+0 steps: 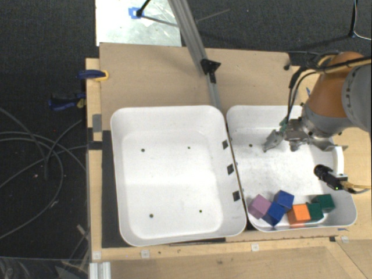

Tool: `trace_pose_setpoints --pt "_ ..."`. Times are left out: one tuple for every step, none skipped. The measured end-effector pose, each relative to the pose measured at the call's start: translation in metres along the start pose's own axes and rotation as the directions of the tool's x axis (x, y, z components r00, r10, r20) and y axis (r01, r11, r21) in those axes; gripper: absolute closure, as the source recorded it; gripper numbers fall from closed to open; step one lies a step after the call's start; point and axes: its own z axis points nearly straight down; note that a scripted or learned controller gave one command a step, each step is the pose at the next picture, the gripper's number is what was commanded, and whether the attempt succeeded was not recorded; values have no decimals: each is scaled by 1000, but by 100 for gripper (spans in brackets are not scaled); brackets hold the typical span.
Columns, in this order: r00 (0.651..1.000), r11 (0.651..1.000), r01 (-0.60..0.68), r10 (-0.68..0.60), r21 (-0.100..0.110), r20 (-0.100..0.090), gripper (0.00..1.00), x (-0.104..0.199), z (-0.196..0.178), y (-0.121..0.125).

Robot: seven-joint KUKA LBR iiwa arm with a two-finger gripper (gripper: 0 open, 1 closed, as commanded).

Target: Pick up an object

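Several small blocks are bunched along the near edge of the right bin (pixel 250 127): a purple block (pixel 260 204), two blue blocks (pixel 283 199), an orange block (pixel 300 213) and a green block (pixel 322 203). My gripper (pixel 282 143) hangs over the far part of the right bin, well clear of the blocks. Its fingers (pixel 270 142) are spread open with nothing between them.
The left bin (pixel 168 121) sits right beside the right one, their walls touching down the middle. A grey metal pole (pixel 195 36) slants across the back of the bench toward the bins. Blue clamps (pixel 87 74) sit at the bench's far left corner.
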Motion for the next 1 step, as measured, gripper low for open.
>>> trace_pose_setpoints --pt "1000 1000 -16 16 17 -1 0 -29 35 -86"
